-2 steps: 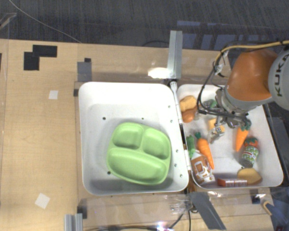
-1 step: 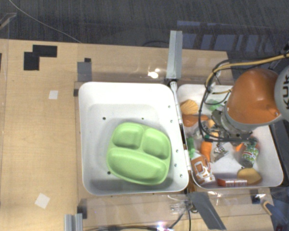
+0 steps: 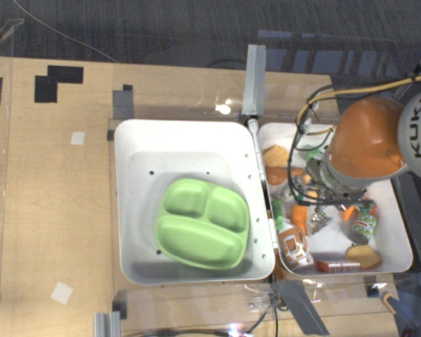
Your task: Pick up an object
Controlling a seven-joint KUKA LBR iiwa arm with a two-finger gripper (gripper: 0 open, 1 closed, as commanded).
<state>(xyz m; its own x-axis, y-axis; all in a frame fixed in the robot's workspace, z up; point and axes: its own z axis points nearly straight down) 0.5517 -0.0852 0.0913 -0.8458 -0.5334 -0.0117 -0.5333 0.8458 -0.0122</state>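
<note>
Though the arm's orange wrist band hides how the fingers stand, so I cannot tell their state, the gripper [image 3: 328, 203] hangs low in the right bin [image 3: 400, 248] among small objects: an orange piece [image 3: 299, 220], a brown packet [image 3: 295, 248], a tan lump [image 3: 363, 256]. The left bin [image 3: 137, 146] bears a green divided tray [image 3: 202, 223].
</note>
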